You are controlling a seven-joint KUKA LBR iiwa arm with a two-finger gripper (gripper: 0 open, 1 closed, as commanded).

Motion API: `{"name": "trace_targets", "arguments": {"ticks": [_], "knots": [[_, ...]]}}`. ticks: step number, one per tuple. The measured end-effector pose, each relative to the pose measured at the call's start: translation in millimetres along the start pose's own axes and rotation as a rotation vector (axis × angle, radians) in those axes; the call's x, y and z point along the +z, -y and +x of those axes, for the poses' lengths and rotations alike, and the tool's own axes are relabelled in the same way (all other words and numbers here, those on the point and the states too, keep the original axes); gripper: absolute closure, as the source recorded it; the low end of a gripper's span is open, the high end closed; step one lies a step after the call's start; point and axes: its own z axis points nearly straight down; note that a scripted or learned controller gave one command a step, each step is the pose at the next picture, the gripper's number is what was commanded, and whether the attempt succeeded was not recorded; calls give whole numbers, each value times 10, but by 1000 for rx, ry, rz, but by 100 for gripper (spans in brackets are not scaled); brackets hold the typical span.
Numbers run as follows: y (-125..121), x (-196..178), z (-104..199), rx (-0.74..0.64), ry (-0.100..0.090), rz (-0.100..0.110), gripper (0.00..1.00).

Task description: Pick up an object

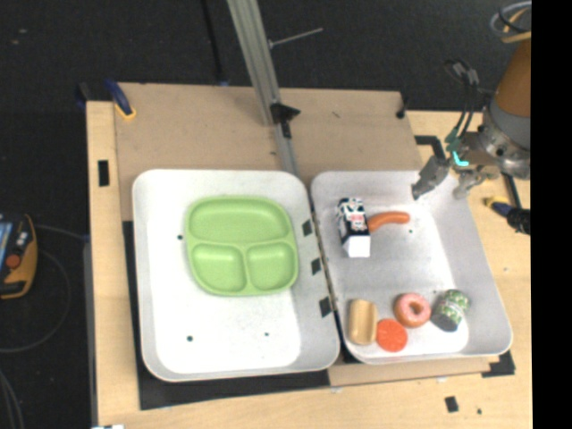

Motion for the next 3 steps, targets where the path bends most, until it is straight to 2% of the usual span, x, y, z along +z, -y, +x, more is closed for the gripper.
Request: {"name": "trace_targets", "arguments": {"ticks": [1, 3], "knots": [[-5, -11, 0, 0, 0, -2, 0], [57, 1194, 77, 2, 1, 3, 0]]}}
